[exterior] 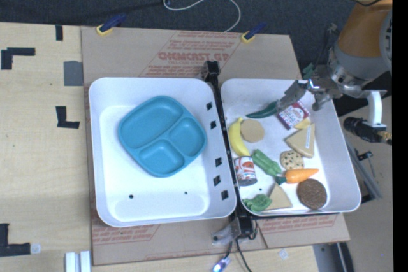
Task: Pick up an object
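My gripper [301, 100] hangs over the back of the right bin [347, 165], its fingers spread open with nothing between them. Just below it lies a small red-and-white packet [293, 115]. A dark green pepper [261, 113] lies to its left. Further forward in the bin are a banana [238, 137], a round tan biscuit [252, 131], a cheese wedge [303, 140], a green pickle [266, 162], a chip cookie [291, 158], a carrot [300, 175], a small can [245, 170] and a brown round cookie [312, 193].
The left bin [105, 156] holds a blue divided plate [162, 135]. A leafy green piece [257, 203] and a tan wedge [279, 197] sit at the right bin's front. The arm's orange band [363, 28] rises at the right edge.
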Available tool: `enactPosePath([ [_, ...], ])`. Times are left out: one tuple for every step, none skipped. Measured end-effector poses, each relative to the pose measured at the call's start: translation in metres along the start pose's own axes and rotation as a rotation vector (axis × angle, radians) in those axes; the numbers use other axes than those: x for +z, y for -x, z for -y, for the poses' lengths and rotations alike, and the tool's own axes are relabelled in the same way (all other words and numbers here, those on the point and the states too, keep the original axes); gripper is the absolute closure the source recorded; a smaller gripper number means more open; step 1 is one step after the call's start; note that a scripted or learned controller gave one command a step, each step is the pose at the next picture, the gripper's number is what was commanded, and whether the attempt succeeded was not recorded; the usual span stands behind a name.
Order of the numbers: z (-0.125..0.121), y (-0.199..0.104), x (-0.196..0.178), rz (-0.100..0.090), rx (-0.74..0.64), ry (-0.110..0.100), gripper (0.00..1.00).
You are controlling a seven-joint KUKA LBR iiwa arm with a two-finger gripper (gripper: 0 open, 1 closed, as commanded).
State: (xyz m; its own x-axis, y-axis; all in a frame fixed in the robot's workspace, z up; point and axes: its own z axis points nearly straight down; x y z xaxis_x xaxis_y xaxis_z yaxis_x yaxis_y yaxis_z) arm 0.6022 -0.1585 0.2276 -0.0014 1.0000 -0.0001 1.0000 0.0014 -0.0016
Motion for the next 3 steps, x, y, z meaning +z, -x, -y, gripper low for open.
enactPosePath([
  [0.05, -0.066, -0.008, -0.003, -0.005, -0.002, 0.0],
  [0.111, -0.093, -0.051, -0.002, -0.002, 0.0, 0.0],
  [0.109, -0.092, -0.058, -0.001, -0.001, -0.002, 1.0],
])
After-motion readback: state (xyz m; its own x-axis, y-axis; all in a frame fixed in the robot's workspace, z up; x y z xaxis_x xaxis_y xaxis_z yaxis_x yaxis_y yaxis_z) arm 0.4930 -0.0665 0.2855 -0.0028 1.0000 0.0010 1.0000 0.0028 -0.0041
